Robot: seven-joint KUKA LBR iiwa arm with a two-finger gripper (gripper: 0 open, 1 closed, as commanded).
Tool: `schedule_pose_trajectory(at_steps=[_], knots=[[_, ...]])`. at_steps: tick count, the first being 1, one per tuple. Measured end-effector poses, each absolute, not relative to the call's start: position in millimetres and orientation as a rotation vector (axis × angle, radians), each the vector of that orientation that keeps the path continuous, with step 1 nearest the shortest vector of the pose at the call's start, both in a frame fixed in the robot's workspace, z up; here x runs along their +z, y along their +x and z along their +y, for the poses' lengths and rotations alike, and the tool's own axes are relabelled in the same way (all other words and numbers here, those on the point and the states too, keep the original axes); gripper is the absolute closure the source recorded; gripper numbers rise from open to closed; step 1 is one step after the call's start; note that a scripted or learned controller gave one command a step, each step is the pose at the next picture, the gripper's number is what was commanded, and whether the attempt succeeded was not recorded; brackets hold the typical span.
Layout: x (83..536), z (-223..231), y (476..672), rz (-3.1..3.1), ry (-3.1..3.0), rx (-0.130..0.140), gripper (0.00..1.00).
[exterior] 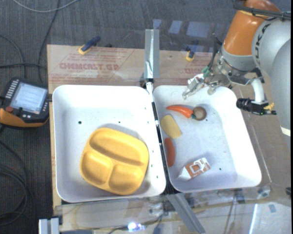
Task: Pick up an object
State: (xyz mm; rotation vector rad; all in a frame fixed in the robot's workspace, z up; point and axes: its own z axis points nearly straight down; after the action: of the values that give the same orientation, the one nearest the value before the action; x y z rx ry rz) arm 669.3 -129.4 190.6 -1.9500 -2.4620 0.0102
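Observation:
The right bin (234, 130) holds an orange-red carrot (179, 110) with a small brown ball (199, 113) at its right end, a pale yellow potato-like piece (170, 126), a red sausage (170, 151) and a small white and orange carton (196, 168). My gripper (198, 86) hangs over the bin's far rim, above and slightly right of the carrot. Its two metal fingers (191, 89) stand apart with nothing between them.
The left bin (73, 106) holds a yellow divided tray (115, 160). A metal divider post (149, 57) rises between the bins at the back. Two clamps (89, 45) sit on the cardboard behind. A teach pendant (23, 103) lies left of the bench.

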Motion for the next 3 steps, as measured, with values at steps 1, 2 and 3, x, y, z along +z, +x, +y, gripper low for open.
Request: schedule_pose_trajectory(at_steps=[1, 2, 3], knots=[[92, -160, 654.2, -2.421, -1.999, 0.005, 0.00], [105, -158, 656.4, -2.423, -1.987, 0.006, 1.00], [226, -135, 655.6, -2.076, -2.355, 0.010, 1.00]])
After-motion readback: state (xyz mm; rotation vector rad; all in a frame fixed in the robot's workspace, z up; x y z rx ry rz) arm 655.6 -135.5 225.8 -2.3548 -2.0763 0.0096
